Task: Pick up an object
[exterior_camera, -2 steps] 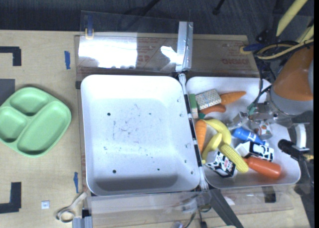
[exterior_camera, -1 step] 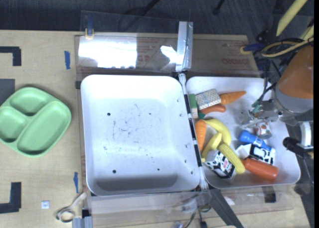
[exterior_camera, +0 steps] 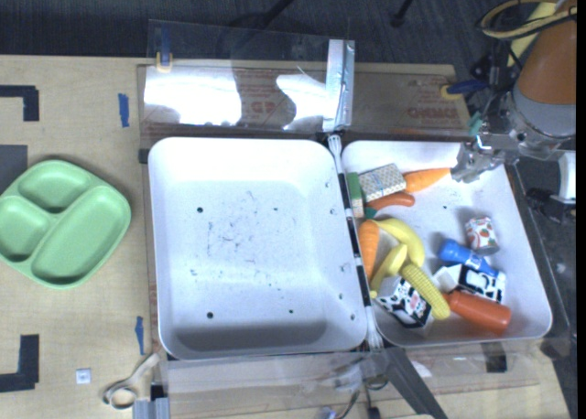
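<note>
My gripper (exterior_camera: 469, 166) sits over the far right corner of the right bin (exterior_camera: 526, 252), just past the tip of a carrot (exterior_camera: 423, 178). Can't tell how my jaws stand, too small and blurred. Nothing visibly between them.

All the objects are in the right bin: carrot near the far wall, a sponge (exterior_camera: 381, 179) touching it, a banana (exterior_camera: 403, 239) and a corn cob (exterior_camera: 423, 288) mid-bin, a blue bottle (exterior_camera: 455, 253), a sausage (exterior_camera: 479, 311) at the near edge, a small can (exterior_camera: 482, 233).

Left bin (exterior_camera: 183, 179) beside it. Green divided plate (exterior_camera: 59, 222) on the bench, far left.
</note>
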Motion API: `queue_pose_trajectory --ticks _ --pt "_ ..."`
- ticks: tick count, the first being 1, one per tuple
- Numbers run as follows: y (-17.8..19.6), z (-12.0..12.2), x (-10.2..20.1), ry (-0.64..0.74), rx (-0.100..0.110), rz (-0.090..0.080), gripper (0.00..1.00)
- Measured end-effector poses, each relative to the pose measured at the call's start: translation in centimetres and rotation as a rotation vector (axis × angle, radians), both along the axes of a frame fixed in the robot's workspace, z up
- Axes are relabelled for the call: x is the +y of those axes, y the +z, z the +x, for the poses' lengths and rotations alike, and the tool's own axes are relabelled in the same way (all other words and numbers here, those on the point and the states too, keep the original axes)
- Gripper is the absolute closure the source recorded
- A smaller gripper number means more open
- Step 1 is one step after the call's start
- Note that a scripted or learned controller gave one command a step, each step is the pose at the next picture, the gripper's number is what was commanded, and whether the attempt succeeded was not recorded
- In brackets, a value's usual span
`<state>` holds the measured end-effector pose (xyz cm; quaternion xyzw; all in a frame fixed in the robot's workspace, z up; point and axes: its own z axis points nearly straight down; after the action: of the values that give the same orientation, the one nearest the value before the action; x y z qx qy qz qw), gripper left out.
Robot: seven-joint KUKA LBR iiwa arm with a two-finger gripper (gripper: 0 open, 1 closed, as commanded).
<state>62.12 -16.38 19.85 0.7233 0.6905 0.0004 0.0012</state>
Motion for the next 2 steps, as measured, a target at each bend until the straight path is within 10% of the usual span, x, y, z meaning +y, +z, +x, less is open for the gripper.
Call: queue_pose_trajectory --ticks 1,2 --pt "0.0 0.0 0.0 0.000 0.001 0.000 0.00" --pt "-2.6 2.8 1.2 0.157 -0.002 -0.001 0.00"
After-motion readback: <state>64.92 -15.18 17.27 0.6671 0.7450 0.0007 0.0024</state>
